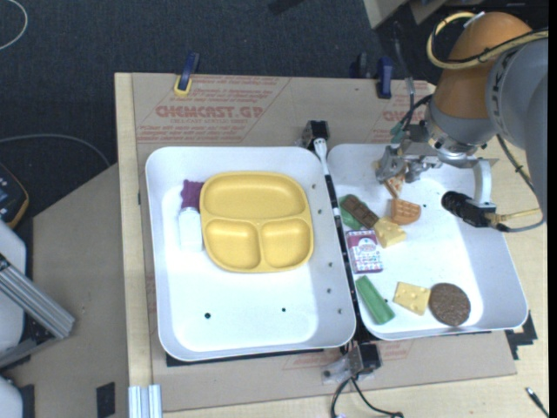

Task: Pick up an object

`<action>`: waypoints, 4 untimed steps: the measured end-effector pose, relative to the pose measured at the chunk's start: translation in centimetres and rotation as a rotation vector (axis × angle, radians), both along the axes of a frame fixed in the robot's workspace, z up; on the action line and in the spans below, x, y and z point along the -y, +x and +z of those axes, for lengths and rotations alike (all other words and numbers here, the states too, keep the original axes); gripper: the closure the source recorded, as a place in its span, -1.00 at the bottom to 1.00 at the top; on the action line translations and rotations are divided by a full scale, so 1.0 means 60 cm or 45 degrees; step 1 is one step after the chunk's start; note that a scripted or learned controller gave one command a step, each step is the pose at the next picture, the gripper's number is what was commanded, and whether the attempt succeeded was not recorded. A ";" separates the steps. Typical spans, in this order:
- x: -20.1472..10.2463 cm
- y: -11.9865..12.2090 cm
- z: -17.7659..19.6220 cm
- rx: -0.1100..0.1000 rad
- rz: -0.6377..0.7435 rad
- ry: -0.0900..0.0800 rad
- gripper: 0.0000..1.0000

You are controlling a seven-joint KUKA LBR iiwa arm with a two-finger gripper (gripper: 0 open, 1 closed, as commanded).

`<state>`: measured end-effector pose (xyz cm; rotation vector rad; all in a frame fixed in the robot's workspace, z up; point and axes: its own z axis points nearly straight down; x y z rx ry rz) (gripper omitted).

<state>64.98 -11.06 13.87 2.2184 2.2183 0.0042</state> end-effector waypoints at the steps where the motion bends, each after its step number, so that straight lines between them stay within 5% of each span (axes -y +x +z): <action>1: 0.004 0.019 0.090 0.003 0.001 -0.001 1.00; 2: 0.005 0.021 0.148 0.001 0.001 0.000 1.00; 4: -0.092 -0.130 0.148 -0.012 0.003 0.004 1.00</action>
